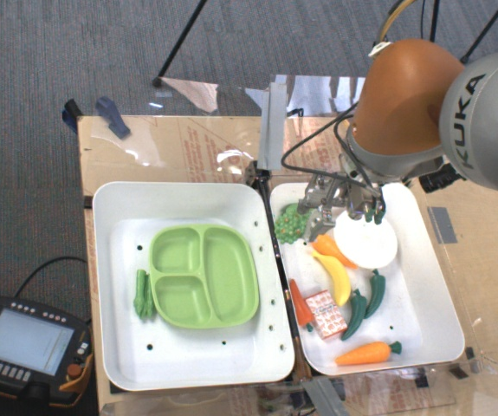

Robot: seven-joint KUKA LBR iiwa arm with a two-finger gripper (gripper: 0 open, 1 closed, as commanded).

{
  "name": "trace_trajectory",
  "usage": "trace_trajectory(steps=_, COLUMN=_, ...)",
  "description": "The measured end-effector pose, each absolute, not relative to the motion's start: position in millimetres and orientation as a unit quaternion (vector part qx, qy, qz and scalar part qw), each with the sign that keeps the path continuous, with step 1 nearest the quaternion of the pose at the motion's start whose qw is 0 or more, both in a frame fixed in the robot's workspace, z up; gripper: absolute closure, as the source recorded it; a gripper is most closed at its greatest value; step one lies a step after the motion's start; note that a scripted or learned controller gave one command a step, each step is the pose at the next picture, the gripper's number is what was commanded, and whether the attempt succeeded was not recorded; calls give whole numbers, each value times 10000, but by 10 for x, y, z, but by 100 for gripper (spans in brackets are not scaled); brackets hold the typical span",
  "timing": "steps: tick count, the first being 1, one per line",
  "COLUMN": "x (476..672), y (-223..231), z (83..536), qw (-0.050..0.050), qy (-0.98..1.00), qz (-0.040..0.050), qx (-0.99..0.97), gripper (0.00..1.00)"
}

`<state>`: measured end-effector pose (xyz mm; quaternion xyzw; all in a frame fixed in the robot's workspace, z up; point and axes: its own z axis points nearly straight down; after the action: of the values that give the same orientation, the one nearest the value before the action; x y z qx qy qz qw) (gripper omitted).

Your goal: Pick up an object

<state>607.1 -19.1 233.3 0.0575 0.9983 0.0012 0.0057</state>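
Note:
My gripper (328, 215) hangs low over the back left part of the right bin (435, 306), under the orange wrist band. It sits just right of a bunch of green peas (288, 224) and beside a white round disc (367, 243). Below it lie an orange wedge (329, 250), a yellow banana (336, 278), two dark green peppers (375, 291), a red and white box (326, 314), a thin red stick (300, 302) and a carrot (366, 353). I see nothing held.
The left bin (119, 215) holds a light green divided plate (203, 276) with a green pod (143, 295) to its left. A metal divider (270, 133) stands behind the gap between the bins. A teach pendant (25, 347) lies on the floor at the lower left.

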Motion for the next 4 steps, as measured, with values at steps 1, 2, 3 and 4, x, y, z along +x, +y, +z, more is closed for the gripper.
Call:
trace_trajectory(steps=1, x=4757, y=-611, z=2036, qw=-40, qy=9998, qz=10, qx=-213, gripper=100)
trace_trajectory(steps=2, x=5178, y=-1130, z=1224, qw=-50, qy=9940, qz=10, qx=1095, gripper=100)
trace_trajectory(steps=3, x=5692, y=-521, z=3514, qw=29, qy=9678, qz=4, qx=2516, gripper=100)
trace_trajectory(steps=4, x=5700, y=-36, z=1797, qw=-73, qy=9979, qz=0, qx=645, gripper=100)
